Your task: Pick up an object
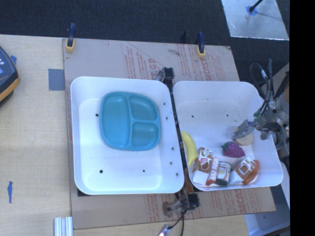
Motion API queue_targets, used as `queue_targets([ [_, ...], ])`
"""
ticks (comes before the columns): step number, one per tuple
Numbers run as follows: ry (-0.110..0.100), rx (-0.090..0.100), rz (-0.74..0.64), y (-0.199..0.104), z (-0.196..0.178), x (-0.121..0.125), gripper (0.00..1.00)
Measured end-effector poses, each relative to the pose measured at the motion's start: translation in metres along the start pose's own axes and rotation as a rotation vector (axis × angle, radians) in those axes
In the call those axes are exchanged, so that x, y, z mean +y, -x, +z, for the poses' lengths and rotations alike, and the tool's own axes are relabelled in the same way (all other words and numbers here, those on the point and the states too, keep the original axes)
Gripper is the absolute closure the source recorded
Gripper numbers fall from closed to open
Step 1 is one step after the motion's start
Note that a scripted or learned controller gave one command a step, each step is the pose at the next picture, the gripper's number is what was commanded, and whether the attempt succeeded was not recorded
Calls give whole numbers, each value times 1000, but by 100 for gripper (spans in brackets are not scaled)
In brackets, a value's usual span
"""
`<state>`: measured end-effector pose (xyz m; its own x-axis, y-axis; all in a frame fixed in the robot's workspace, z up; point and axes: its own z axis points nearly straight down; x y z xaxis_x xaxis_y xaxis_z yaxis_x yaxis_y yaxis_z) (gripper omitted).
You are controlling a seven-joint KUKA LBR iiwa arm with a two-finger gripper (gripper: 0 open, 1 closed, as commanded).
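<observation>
The pale cream object (245, 139) lies beside the tool (252, 128), whose state I cannot tell.

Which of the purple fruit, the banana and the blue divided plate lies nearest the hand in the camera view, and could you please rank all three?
From the hand at the right bin's right side:
1. Purple fruit, just below and left of it.
2. Banana, against the right bin's left wall.
3. Blue divided plate, in the left bin.

Gripper (253, 130) at right bin's (216, 95) 3 o'clock: fingers blurred. Pale object (245, 139) beneath partly hidden. Yellow-black device (7, 77) cut off, frame's 9 o'clock. Packet (222, 173) labels unreadable.
</observation>
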<state>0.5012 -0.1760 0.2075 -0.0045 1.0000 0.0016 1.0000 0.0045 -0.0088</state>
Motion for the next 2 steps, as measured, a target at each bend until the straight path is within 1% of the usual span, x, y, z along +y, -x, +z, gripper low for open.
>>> queue_targets([
  [1, -1, 0, -1, -16, 67, -9, 0],
  [2, 2, 0, 2, 37, 119, 36, 0],
])
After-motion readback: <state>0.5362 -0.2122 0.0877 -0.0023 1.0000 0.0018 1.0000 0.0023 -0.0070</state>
